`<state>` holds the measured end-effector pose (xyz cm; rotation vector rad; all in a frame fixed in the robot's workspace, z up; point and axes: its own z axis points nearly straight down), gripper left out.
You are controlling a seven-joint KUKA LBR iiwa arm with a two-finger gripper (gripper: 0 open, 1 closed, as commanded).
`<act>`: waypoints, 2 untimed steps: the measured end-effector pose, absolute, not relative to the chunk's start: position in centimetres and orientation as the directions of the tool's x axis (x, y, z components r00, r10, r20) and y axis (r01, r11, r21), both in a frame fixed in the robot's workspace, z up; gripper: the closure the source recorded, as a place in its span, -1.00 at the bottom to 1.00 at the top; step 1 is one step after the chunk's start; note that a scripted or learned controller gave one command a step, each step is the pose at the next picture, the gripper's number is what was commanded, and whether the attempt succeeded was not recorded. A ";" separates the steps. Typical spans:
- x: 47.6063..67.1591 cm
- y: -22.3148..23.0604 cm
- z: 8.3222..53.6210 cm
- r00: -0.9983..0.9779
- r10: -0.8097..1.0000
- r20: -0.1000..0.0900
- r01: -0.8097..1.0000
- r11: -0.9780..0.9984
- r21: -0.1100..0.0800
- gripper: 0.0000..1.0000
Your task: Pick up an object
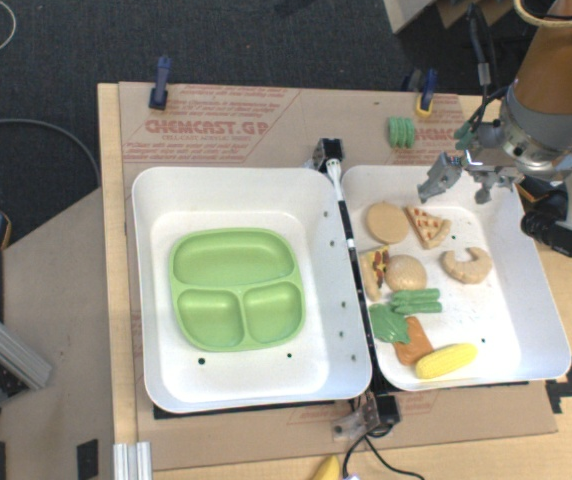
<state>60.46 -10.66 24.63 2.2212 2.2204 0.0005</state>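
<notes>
The right bin (pixel 536 298) holds several toy foods: a round tan flatbread (pixel 388 223), a pizza slice (pixel 428 227), a croissant (pixel 466 265), a bun (pixel 405 271), green beans (pixel 407 303), a carrot (pixel 416 339) and a yellow corn cob (pixel 446 360). My gripper (pixel 459 185) hangs over the bin's back edge, just behind the pizza slice and the croissant. Its fingers (pixel 435 182) stand spread and open, with nothing between them.
The left bin (pixel 156 208) holds a green divided plate (pixel 236 288). A small green object (pixel 401 133) lies on the cardboard behind the right bin. Blue clamps (pixel 160 83) (pixel 427 91) grip the board's back edge. A black divider (pixel 344 238) runs between the bins.
</notes>
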 end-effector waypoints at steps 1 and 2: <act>57.0 -5.1 18.1 -0.004 1.000 0.004 1.000 0.004 -0.010 -1.00; 52.5 -0.2 18.4 -0.004 1.000 0.004 1.000 0.005 -0.006 -1.00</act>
